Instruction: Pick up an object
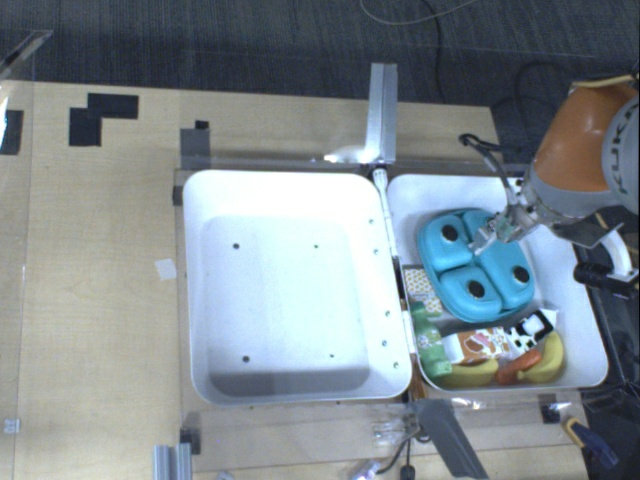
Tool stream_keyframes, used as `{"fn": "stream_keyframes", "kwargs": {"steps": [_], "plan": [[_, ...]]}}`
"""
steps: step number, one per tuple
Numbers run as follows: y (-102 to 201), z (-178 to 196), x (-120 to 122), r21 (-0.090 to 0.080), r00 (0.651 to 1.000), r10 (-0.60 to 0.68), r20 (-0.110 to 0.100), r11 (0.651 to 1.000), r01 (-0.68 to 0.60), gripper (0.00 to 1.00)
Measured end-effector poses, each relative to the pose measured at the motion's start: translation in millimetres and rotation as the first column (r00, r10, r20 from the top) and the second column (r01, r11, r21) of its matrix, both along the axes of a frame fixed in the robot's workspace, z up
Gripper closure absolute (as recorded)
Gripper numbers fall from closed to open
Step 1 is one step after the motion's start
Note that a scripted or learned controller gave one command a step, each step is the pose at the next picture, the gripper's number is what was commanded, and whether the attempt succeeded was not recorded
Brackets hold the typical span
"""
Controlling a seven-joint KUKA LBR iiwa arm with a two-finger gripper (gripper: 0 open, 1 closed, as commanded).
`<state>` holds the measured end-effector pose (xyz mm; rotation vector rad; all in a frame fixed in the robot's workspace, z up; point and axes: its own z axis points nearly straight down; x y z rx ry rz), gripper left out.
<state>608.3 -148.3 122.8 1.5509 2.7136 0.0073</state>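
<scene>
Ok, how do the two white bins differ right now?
The left bin shows bare white floor with a few small dark dots; the right bin holds a blue four-lobed object and a clutter of packets and a yellow item along its near edge. The left bin looks wider in this view. The pincer is over the right bin, not the left. Both are shallow, white and round-cornered.

Black cable [420, 8] on dark floor
</scene>
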Motion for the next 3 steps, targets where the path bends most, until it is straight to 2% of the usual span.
{"fn": "stream_keyframes", "kwargs": {"steps": [1, 2, 3], "plan": [[72.4, 63.1, -35.4, 0.004, 1.000, 0.007, -0.010, 1.000, -0.007, 1.00], [87.4, 121.1, -92.3, 0.003, 0.996, 0.091, -0.011, 0.996, -0.091, 1.00], [33.0, 61.5, -96.4, 0.004, 0.997, -0.078, -0.014, 0.997, 0.078, 1.00]]}}
